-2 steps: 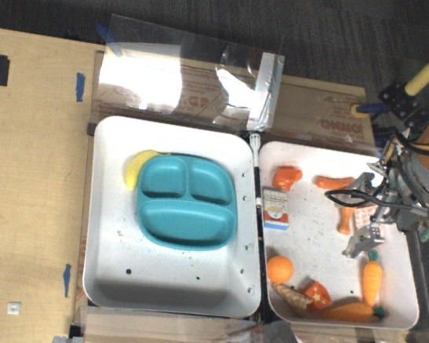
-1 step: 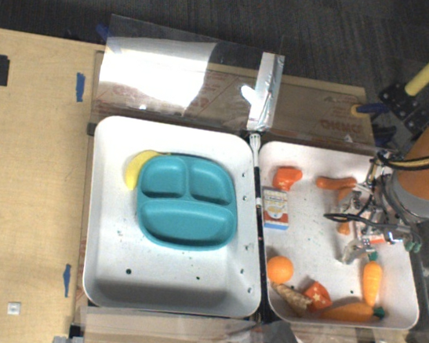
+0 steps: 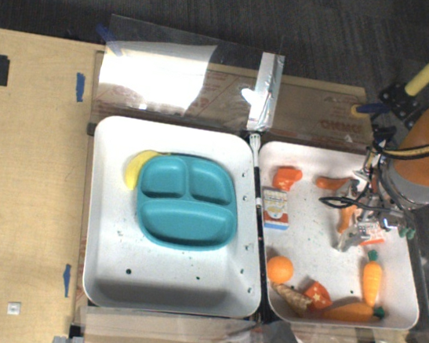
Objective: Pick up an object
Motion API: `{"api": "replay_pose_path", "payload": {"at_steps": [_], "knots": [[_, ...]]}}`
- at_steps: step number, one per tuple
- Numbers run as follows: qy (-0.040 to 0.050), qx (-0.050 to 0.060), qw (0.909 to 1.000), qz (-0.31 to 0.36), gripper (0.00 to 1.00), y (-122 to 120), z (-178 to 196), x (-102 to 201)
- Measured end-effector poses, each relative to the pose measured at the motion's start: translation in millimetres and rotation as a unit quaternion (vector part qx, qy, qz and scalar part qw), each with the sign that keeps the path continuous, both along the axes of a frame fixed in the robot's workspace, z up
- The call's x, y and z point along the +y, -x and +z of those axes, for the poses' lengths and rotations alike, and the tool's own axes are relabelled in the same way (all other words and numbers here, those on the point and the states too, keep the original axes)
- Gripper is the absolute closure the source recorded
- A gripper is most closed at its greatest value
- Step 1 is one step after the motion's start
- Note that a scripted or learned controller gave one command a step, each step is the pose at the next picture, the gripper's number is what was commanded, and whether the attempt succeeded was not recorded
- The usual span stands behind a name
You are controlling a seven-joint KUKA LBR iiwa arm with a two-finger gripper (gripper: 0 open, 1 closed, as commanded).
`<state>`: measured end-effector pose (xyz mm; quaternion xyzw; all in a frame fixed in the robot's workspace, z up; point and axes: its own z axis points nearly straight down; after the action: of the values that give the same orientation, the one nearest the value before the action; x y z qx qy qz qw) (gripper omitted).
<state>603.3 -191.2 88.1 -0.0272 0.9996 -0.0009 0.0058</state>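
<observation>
My gripper (image 3: 350, 240) hangs low over the right bin (image 3: 312, 236), toward its right side, under the grey wrist with the orange band. A small orange piece (image 3: 346, 218) lies right beside the gripper, partly hidden by cables. Another orange piece (image 3: 334, 183) lies just behind it. Elsewhere in this bin are an orange chunk (image 3: 287, 175), a small white and red carton (image 3: 275, 209), an orange ball (image 3: 280, 269), a red pepper (image 3: 317, 293), an upright carrot (image 3: 371, 283) and a lying carrot (image 3: 349, 311).
The left bin (image 3: 105, 215) holds a teal divided plate (image 3: 188, 201) with a yellow object (image 3: 138, 165) tucked behind its left edge. A brown item (image 3: 290, 296) lies by the pepper. A raised rim separates the two bins.
</observation>
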Motion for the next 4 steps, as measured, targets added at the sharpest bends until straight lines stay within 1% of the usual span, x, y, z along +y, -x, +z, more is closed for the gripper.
{"api": "replay_pose_path", "payload": {"at_steps": [1, 2, 3, 4], "knots": [[0.0016, -0.007, 1.0, 0.001, 1.0, -4.4, 15.0, 0.8], [0.0014, -0.007, 1.0, 0.001, 0.0, -4.1, 14.1, 1.1], [-0.0007, 0.0, 0.9985, -0.055, 0.0, -13.3, -0.3, 1.6], [0.0009, -0.007, 0.9985, -0.055, 1.0, -17.8, 15.4, 1.9]]}}
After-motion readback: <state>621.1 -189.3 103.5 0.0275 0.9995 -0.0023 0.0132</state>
